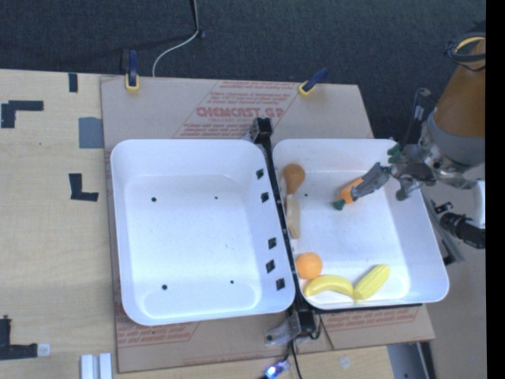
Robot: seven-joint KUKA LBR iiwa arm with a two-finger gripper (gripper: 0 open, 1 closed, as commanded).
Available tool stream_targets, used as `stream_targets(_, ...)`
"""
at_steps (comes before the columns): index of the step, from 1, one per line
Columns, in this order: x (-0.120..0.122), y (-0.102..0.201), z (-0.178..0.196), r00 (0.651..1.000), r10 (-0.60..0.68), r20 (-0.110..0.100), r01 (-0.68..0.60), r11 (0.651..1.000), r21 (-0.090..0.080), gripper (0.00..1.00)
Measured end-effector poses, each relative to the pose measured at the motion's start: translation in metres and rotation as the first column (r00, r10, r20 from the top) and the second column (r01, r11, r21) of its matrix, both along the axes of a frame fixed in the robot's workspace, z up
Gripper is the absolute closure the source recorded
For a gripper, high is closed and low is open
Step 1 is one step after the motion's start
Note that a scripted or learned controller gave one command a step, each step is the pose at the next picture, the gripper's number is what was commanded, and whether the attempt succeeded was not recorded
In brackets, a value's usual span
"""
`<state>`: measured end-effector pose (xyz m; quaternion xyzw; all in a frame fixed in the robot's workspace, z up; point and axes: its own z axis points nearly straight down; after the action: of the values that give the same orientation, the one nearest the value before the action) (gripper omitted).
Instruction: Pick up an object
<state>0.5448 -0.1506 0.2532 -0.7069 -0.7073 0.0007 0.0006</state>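
In the right bin (410, 235) an orange carrot with a green tip (348, 193) lies slanted near the far right part. My gripper (385, 185) hangs at the carrot's upper end, touching or overlapping it. A brown round-headed piece (293, 175) and a beige stick (293, 217) lie along the bin's left wall. An orange ball (308, 264), a yellow banana (328, 287) and a yellow corn cob (371, 281) sit along the near edge.
The left bin (126, 212) stands beside the right one, with a black divider (272, 212) between them. The grey arm with its orange band (461, 101) comes in over the right bin's right rim.
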Motion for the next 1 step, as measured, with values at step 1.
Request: stream_targets(1,-0.0588,0.0186,0.1429,1.0,0.001,0.018,-0.001,1.0,-0.002,0.0)
